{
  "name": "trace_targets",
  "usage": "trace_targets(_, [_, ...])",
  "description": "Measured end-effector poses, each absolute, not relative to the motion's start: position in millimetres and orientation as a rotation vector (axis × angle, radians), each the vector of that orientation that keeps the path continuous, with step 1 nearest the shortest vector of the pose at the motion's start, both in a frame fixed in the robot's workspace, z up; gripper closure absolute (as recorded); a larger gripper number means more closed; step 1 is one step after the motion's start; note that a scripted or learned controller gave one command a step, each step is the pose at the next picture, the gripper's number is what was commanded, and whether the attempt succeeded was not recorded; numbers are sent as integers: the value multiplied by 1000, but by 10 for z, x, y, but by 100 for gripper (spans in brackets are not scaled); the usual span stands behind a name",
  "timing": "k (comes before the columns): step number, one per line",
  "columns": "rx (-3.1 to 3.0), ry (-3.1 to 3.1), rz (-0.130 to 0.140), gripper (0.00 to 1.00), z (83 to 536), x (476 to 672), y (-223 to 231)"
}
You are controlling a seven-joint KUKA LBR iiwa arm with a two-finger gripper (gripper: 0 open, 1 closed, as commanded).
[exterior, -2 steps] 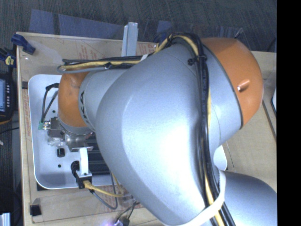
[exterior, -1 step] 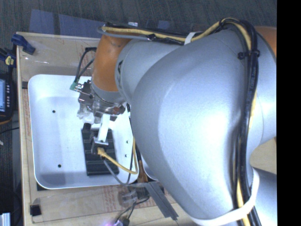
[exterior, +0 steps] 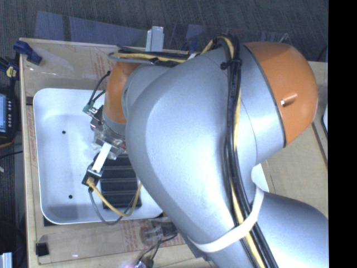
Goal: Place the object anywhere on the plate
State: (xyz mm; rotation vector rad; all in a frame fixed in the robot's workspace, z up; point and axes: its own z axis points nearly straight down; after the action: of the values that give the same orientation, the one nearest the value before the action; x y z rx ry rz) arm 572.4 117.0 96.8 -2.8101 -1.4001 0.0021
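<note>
Dark grey carpet [exterior: 83, 4] surrounds a pale wooden table [exterior: 67, 60], seen from above at a slant. Grey jointed robot arm [exterior: 189, 149], with an orange band [exterior: 284, 94] above the wrist, reaches in from the right and covers most of the scene. Shallow white plastic bin [exterior: 53, 149] sits at the left of the table; its left part shows plain white floor, and its right part lies under the arm. Claw [exterior: 103, 141] hangs low over the middle of this bin; whether it is open or closed, and whether it has hold of anything, cannot be told. Dark ribbed rectangular block [exterior: 120, 183], just beside the claw toward the bin's near wall, is possibly part of the claw's housing rather than a loose thing; the angle does not settle it. Where the object and the plate lie cannot be told, since the arm covers that ground. Step in hand, as judged: the claw is either reaching for the object or carrying it, low in the left bin. Next move calls for a lift clear of the bin wall with the object confirmed in the claw, then travel to the plate and a gentle release onto it.
</note>
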Motion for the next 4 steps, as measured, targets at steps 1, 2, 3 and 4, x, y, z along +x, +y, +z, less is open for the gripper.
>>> trace_targets(1, [-2550,-1827,6,100,1913,4757,660])
trace_targets(2, [-2508,-1884,13,100,1530,4743,1469])
trace_targets(3, [-2436,-1980,5,100,2177,4938,1349])
trace_targets(4, [-2745,-1524,9,100,2033,5474,1305])
